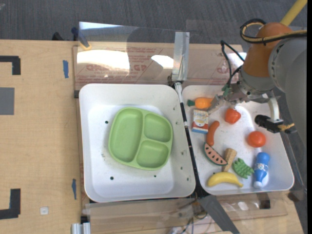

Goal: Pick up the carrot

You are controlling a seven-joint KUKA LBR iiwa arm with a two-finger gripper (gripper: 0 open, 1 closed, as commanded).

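- Orange carrot (203, 102), one, lies at the far left corner of the right bin (287, 172), just behind a small carton (200, 120).
- Claw (225, 95) sits just right of the carrot; whether it is wide or narrow, I cannot tell.
- Right bin also bears one sausage (212, 132), one watermelon slice (213, 154), one banana (224, 180), one blue bottle (261, 168).
- Left bin (92, 130) carries one green divided plate (140, 138) with three compartments.

Red printing on the cardboard (122, 67) behind the bins is too blurred to read.
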